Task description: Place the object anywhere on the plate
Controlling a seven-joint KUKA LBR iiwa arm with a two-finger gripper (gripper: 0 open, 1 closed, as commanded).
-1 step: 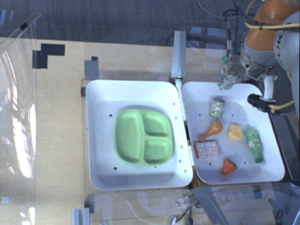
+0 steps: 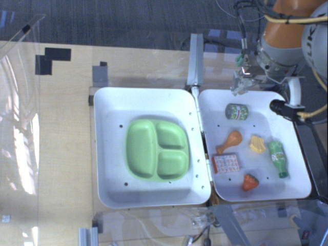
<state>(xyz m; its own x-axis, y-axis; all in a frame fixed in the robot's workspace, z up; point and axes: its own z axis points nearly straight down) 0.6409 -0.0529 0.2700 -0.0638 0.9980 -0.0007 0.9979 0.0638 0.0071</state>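
A green divided plate [image 2: 156,149] lies in the middle of the left bin [image 2: 110,188]. The right bin [image 2: 297,188] holds several small objects: a green-labelled can [image 2: 237,111] on its side, an orange drumstick [image 2: 229,142], a yellow piece [image 2: 257,144], a green bottle [image 2: 278,158], a red and white box [image 2: 226,163] and a red fruit-like piece [image 2: 249,182]. My gripper [image 2: 244,84] hangs over the far edge of the right bin, just above and behind the can, with nothing visibly in it.
A metal divider [image 2: 195,65] runs between the two bins at the back. Cables [image 2: 241,9] loop behind the arm at the top right. A clear panel [image 2: 20,111] stands along the bench's left side.
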